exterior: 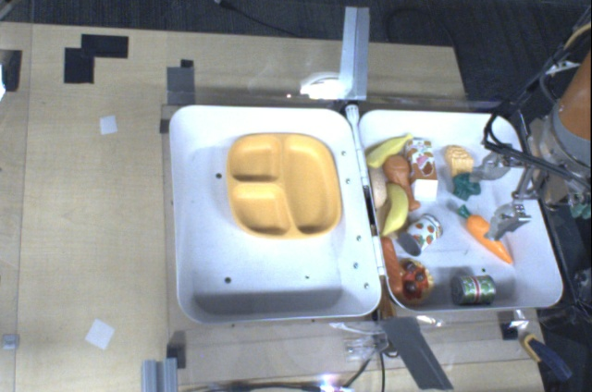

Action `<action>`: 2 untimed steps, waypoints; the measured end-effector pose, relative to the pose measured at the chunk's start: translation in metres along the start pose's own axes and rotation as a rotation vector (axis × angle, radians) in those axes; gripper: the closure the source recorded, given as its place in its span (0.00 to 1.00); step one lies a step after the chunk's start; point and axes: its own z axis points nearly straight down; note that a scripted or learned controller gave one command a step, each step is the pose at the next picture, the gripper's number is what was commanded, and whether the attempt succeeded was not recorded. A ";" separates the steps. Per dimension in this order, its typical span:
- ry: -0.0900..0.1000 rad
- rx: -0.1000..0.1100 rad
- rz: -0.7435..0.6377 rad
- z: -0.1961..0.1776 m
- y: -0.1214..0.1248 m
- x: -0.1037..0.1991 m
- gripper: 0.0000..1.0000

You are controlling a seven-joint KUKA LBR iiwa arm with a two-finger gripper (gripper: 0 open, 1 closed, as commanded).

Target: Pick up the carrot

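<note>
two white bins: the left bin (199,196) has one yellow divided plate (280,183), the right bin (546,275) one carrot (487,238), two bananas (392,177), one can (474,289) and other toy foods. the orange, green-topped carrot lies slanted, the gripper (509,220) seemingly open, just above it.
</note>
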 end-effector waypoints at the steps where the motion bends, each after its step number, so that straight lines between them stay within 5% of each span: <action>1: 0.005 -0.002 -0.034 0.085 -0.020 0.000 0.00; 2: -0.007 0.001 0.076 0.155 -0.044 -0.017 0.00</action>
